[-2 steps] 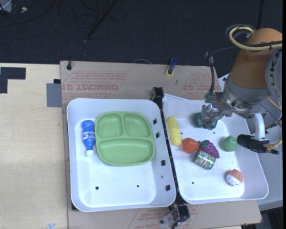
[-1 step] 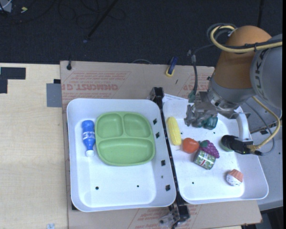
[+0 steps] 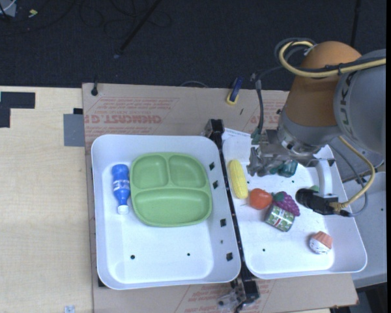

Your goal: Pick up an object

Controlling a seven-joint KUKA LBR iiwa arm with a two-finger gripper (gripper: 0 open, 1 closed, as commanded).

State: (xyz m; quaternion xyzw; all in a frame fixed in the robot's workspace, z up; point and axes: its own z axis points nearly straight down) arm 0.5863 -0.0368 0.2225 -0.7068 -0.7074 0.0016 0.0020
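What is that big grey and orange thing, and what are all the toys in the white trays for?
That is a robot arm, seen by a camera looking down from above. Its gripper is like a hand, low over the right tray. Near it lie a toy corn cob, a tomato, grapes, a small can and a cupcake. The left tray holds a green plate and a blue bottle. The arm should pick something up; I cannot see it holding anything.

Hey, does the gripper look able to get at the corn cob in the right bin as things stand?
Probably yes. The corn cob lies by the bin's left wall with nothing on top of it, and the gripper hangs just right of it. The tomato sits near its lower end.
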